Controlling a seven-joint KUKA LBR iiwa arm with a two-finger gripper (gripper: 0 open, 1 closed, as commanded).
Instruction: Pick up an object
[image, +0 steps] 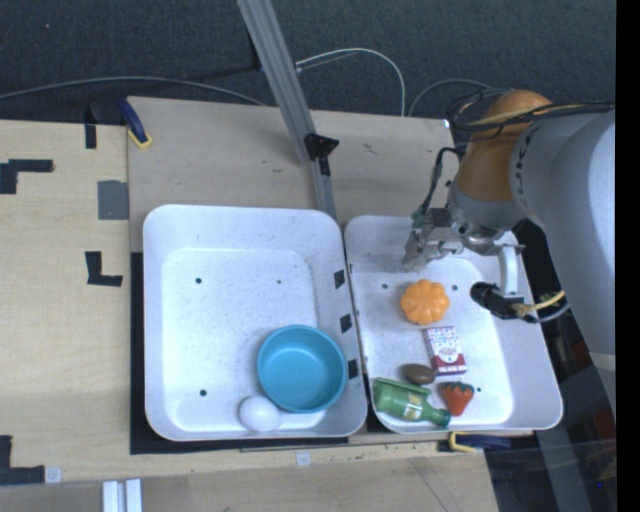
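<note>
Here the ribbed orange pumpkin (425, 301) lies in the smooth white right bin (530, 375), and the grey arm (560, 190) bends down from the right with its fingers (419, 247) just above the pumpkin, nearly closed, holding nothing.

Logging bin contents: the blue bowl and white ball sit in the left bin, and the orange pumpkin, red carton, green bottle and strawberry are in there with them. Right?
Not quite. The blue bowl and white ball are in the left bin, but the camera view shows the orange pumpkin, red carton, green bottle and strawberry in the right bin.
</note>
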